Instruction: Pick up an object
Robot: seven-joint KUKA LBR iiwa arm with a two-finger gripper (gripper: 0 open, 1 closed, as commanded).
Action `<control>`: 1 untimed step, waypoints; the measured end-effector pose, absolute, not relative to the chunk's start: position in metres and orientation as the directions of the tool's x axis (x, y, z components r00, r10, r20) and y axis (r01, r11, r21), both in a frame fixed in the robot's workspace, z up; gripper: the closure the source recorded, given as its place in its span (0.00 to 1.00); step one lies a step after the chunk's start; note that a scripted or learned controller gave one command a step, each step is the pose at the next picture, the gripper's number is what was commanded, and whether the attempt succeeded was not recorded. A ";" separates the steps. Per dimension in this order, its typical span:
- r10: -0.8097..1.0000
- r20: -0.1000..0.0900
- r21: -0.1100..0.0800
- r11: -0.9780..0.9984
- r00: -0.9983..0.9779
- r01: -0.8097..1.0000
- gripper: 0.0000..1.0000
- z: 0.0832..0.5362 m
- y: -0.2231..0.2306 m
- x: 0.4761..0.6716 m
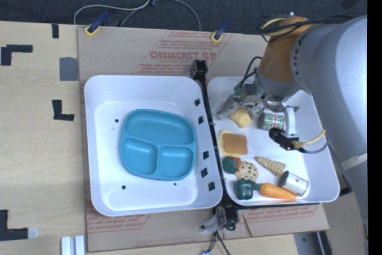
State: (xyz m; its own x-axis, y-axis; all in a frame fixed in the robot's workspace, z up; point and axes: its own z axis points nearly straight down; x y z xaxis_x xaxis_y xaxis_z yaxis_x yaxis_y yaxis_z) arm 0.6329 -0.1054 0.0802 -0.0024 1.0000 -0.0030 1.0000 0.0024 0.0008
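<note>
A: Starting at the near edge of the right bin (332,187), what've we got?

B: A carrot (278,191) lying beside a green toy (243,189), with a silver can (293,182) touching the carrot's far side. Behind those, a cookie (247,171), an ice cream cone (271,165), then a toast slice (233,143).

A: And the left bin (95,128)?

B: Just a blue divided plate (158,144) in the middle.

A: End effector?

B: The end effector (234,106) sits low at the right bin's far side, fingers spread, a yellow cheese wedge (241,117) just beside them, not pinched. A small green-labelled can (272,121) lies near the wrist. The worktop (36,128) stretches off left.
</note>
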 end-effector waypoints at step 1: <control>1.000 -0.002 0.004 0.001 -0.001 1.000 1.00 0.096 -0.107 0.635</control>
